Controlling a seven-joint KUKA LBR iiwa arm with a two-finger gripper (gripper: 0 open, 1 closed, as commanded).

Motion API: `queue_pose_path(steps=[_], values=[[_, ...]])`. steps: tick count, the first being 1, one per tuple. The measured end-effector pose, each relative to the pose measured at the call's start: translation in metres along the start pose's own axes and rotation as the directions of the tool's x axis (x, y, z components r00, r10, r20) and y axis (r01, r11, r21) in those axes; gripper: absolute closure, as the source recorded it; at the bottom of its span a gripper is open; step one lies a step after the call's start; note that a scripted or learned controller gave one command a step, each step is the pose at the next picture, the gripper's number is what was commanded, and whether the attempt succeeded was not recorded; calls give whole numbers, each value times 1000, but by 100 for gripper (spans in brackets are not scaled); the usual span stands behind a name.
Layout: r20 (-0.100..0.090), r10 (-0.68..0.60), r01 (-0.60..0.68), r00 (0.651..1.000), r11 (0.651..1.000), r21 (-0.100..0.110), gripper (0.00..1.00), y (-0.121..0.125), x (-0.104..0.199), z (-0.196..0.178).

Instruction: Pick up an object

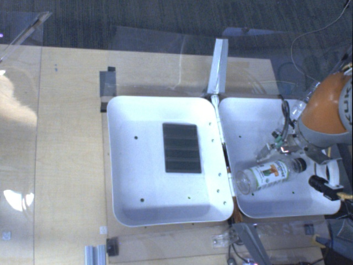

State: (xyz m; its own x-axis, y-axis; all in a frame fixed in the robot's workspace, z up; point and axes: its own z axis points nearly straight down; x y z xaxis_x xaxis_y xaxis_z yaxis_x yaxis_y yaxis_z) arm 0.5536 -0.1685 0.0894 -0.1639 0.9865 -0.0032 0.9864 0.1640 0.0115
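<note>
The bench carries two white bins side by side. The left bin lies well to the left of the gripper and holds one dark rectangular pad near its middle. The right bin sits under the one arm, whose orange band shows at the right edge. The gripper hangs low over the right bin; how far its jaws stand apart cannot be told, and nothing is seen between them. One bottle, clear with a green and orange label, lies on its side just below the gripper, dark cap pointing right.
</note>
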Motion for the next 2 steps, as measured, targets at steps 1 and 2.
queue_pose_path(steps=[1, 2], values=[[3, -161, 161, 987, 987, -4, 0, -40, 5, -1], [3, -296, 296, 955, 955, -4, 0, -9, 50, -1]])
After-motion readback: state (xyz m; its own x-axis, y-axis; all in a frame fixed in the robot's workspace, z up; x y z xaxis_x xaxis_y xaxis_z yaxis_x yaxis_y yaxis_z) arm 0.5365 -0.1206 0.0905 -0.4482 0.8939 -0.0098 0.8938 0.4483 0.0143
